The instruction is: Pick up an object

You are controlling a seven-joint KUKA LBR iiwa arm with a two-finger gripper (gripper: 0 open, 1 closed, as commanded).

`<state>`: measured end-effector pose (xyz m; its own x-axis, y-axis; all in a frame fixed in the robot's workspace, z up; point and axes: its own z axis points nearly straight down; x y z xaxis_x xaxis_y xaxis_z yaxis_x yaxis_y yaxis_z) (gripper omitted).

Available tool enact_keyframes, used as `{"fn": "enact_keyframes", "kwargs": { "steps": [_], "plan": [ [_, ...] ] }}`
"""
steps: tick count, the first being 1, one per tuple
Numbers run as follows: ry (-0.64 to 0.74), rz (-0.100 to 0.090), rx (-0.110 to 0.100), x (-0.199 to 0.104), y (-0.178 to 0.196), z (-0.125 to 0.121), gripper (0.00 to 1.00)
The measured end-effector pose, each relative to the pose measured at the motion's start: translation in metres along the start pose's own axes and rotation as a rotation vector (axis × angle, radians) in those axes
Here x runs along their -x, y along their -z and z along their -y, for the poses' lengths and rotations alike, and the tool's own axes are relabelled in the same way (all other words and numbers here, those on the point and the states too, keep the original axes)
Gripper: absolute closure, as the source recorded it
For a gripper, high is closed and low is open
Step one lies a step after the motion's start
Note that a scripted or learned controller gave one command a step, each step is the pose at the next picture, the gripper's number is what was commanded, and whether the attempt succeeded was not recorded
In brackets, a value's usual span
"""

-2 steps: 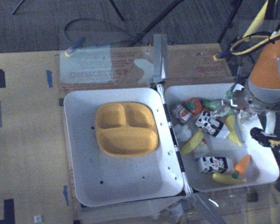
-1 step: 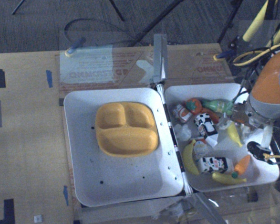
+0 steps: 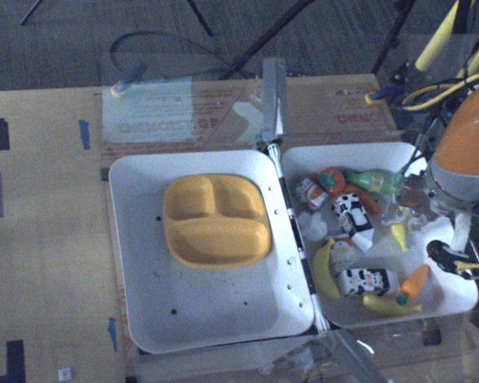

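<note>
Clutter fills the right shallow white bin (image 3: 466, 295): a yellow plastic banana (image 3: 323, 269) at its left wall, a black-and-white cow-patterned carton (image 3: 354, 213) near the middle, a second cow-patterned carton (image 3: 364, 281) nearer the front, an orange toy carrot (image 3: 415, 283) just right of that, and a green plastic bottle (image 3: 374, 180) lying at the far side. The gripper (image 3: 416, 199) hangs over this bin's right part, beside the bottle's right end; whether its jaws stand apart or together cannot be told. The left shallow white bin (image 3: 128, 235) holds a yellow-orange divided plastic tray (image 3: 217, 219) in its far half.
</note>
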<state>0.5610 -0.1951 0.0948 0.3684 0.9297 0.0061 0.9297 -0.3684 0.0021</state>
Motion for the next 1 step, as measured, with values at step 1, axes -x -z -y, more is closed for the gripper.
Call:
{"fn": "enact_keyframes", "kwargs": {
  "steps": [1],
  "plan": [
    [0.08, 0.006, -0.002, -0.0312, 0.0999, 0.032, 1.0]
  ]
}}
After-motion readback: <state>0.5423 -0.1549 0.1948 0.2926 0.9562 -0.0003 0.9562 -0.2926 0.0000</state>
